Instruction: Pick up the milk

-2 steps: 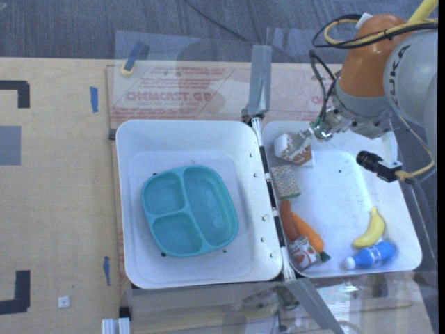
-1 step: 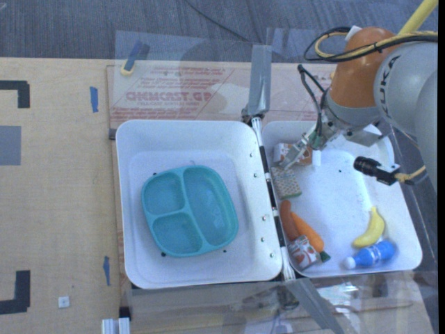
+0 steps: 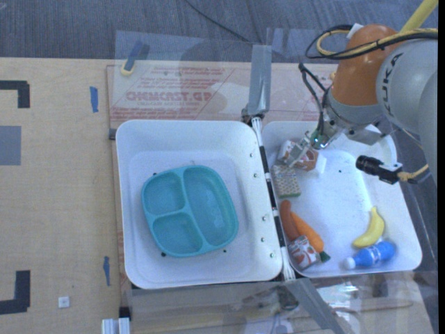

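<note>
Milk carton (image 3: 303, 251) lies beside the carrot (image 3: 303, 229); tool (image 3: 303, 153) (finger state unclear) hovers well apart.

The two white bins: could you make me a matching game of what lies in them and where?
Things:
1. teal divided plastic plate
2. yellow banana
3. small red-and-white milk carton
4. blue bottle with a white cap

Places:
A. right bin, near left corner, beside the orange carrot
B. middle of the left bin
C. right bin, near right corner
D. right bin, just above the bottle

Pairs: 1-B, 2-D, 3-A, 4-C

Wooden bench (image 3: 55, 186) under two white bins (image 3: 132, 138)
</note>
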Action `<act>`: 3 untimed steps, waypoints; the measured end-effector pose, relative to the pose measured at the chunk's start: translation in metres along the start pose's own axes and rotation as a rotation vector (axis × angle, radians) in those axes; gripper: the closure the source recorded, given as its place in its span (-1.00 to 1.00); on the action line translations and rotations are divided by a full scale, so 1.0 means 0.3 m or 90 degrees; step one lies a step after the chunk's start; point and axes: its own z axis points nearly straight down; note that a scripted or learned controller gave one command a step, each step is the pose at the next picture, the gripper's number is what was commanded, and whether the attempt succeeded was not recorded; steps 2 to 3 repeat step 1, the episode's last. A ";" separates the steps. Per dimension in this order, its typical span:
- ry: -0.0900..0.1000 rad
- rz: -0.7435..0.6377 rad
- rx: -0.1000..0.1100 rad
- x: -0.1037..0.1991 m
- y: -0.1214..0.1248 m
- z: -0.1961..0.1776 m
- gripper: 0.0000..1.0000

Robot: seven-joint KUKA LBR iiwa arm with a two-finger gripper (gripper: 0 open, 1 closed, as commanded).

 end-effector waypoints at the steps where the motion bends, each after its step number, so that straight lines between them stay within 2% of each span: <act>1: -0.008 -0.080 -0.006 0.214 0.006 -0.259 1.00; 3: -0.008 -0.080 -0.006 0.214 0.006 -0.259 1.00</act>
